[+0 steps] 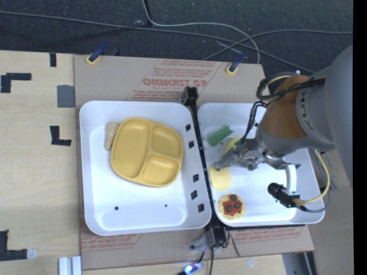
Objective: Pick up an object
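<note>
Tool [225, 162] low in right bin [307, 213] (beside yellow piece [221, 178]).

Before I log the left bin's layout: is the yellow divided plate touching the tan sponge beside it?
Touching. The camera view shows the yellow divided plate overlapping the tan sponge at its upper-left rim, with no white bin floor visible between them.

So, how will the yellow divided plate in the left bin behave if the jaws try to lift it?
The yellow divided plate looks like rigid moulded plastic, so probably stiff and light. It is wide and shallow, so a grasp at its thin rim may tilt or slip. It partly covers a tan piece, which may shift.
</note>
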Tool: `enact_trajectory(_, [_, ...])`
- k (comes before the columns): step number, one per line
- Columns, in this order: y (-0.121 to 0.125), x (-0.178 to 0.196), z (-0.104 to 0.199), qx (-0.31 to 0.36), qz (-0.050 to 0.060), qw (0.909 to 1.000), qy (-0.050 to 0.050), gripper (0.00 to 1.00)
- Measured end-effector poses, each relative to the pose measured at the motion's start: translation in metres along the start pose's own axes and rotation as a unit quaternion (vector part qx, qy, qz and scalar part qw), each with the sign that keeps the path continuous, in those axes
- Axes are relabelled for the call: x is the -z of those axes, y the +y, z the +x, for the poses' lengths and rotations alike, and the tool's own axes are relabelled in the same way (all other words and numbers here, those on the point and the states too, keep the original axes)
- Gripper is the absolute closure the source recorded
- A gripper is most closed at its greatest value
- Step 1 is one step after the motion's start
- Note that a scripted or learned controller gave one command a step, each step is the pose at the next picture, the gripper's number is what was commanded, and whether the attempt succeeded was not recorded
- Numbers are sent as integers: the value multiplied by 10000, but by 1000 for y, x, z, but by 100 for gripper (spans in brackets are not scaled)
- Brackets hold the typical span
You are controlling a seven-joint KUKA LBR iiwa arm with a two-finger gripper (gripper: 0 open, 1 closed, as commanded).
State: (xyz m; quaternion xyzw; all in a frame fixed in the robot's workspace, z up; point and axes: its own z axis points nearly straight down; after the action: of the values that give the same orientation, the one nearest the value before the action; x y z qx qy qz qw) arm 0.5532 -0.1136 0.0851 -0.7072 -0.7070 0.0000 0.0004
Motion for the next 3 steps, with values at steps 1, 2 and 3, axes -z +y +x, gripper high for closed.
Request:
enact_trajectory(1, [2,13,1,13,-34,10000,1,100])
enact_trajectory(2, [-3,70,-6,3,-17,10000,-7,100])
enact_trajectory(3, [-1,112,-9,8,-16,10000,-6,100])
